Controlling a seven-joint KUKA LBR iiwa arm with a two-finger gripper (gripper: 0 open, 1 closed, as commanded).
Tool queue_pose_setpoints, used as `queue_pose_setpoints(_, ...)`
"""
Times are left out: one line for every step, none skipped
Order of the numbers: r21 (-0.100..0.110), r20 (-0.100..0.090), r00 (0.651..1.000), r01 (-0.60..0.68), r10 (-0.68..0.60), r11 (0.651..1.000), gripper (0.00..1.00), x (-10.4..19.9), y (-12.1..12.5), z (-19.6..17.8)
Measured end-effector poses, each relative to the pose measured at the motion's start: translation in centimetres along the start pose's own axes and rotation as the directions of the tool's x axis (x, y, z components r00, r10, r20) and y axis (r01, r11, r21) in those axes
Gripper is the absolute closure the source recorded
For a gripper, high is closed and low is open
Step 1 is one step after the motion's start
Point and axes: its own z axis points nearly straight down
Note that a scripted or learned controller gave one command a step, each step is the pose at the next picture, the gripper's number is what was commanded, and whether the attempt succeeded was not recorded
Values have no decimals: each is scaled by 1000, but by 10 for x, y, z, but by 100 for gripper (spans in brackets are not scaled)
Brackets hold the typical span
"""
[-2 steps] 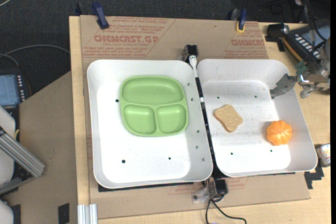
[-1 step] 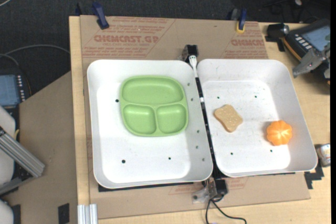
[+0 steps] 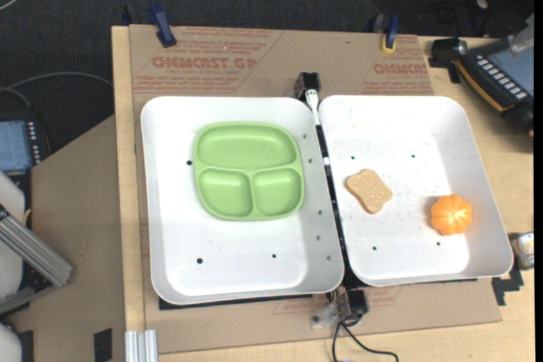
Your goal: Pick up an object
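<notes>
A tan slice of toy bread (image 3: 369, 191) lies in the right bin (image 3: 399, 123), close to its left wall. An orange toy fruit (image 3: 451, 215) sits near that bin's right edge, toward the front. A light green divided plate (image 3: 249, 170) with three compartments rests in the left bin (image 3: 229, 267), in its upper middle.
The two white bins stand side by side on a cardboard sheet (image 3: 221, 55) held by blue clamps. A dark device (image 3: 496, 76) lies at the right beyond the bins. Cables and a connector (image 3: 307, 86) sit at the seam between the bins.
</notes>
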Motion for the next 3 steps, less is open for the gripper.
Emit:
queue_pose_setpoints(23,-7,1000,0,1,1000,0,49,-45,6)
queue_pose_setpoints(24,-6,1000,5,-4,1000,0,136,-46,7)
queue_pose_setpoints(21,-7,1000,7,-6,1000,0,238,-46,7)
